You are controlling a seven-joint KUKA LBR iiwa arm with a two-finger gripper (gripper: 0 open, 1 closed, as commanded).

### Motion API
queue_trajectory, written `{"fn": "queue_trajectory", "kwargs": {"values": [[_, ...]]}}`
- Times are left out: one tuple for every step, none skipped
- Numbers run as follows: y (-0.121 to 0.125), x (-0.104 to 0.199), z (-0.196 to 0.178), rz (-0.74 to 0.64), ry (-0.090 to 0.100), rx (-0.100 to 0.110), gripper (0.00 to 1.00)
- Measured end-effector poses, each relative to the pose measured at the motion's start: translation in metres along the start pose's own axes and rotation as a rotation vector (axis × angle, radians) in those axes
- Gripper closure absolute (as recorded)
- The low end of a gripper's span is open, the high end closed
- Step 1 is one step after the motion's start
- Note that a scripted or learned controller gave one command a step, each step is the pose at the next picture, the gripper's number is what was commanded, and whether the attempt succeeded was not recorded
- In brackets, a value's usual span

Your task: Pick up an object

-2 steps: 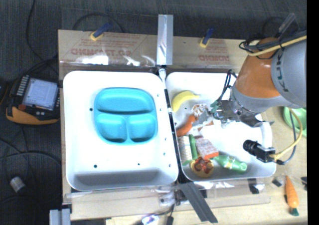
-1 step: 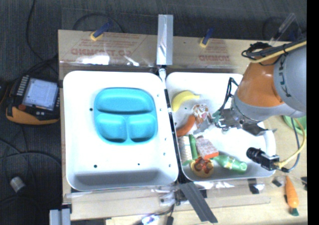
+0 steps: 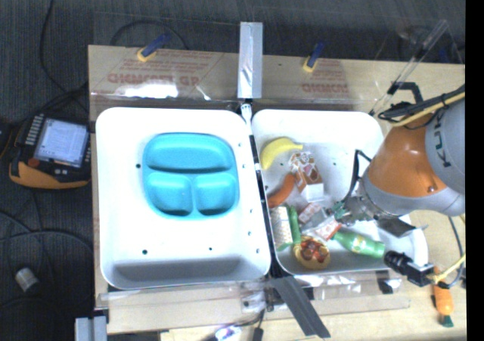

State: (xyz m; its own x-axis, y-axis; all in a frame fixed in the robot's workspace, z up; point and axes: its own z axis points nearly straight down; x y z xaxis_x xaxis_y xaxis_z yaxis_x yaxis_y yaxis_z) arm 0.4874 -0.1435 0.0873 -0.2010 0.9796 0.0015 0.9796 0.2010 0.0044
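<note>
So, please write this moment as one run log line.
arm: over right bin | end effector: low among clutter | green bottle: lying | blue tray: left bin

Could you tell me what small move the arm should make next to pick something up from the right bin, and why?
Probably a short descent onto the green bottle. The gripper sits low in the right bin, just above the bottle's neck, amid a crowded pile of wrappers, and nothing visibly sits between its fingers. The bottle lies flat and somewhat apart, so it looks like the easiest target.

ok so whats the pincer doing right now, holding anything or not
Pincer: down in the right bin among the clutter near the green bottle; whether it is open, closed or holding anything cannot be told.
</note>
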Motion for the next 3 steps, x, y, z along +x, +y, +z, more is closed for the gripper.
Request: {"fn": "queue_trajectory", "kwargs": {"values": [[0.037,0.015,0.0,0.471,-0.006,0.002,0.0],[0.056,0.026,-0.039,1.172,-0.012,0.014,0.0],[0.004,-0.017,0.0,1.373,-0.004,-0.002,0.0]]}}
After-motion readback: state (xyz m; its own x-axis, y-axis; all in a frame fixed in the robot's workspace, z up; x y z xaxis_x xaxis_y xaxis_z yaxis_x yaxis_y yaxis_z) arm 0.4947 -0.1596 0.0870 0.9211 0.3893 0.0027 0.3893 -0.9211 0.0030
